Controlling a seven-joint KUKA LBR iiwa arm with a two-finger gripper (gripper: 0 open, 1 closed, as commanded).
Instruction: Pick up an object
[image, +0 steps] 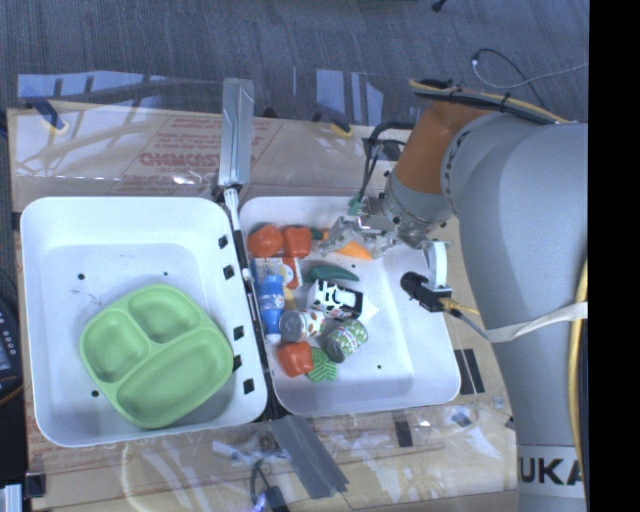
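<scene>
The right bin (420, 350) holds a heap of small items along its left side. Among them are two orange-red toy pieces (280, 241), a blue bottle (270, 297), a black-and-white packet (336, 297), a small silver can (293, 325), a red block (295, 358) and a green striped piece (322, 371). My gripper (352, 226) sits low over the bin's far end, just right of the orange-red pieces. An orange item (356, 249) lies right under it. The wrist hides what lies between the gripper and the bin floor.
A green divided plate (155, 352) lies in the left bin (60, 250). The grey arm (500, 220) covers the right side of the right bin. A black clip divider (238, 270) runs between the bins. Bare white floor shows at the right bin's near right corner.
</scene>
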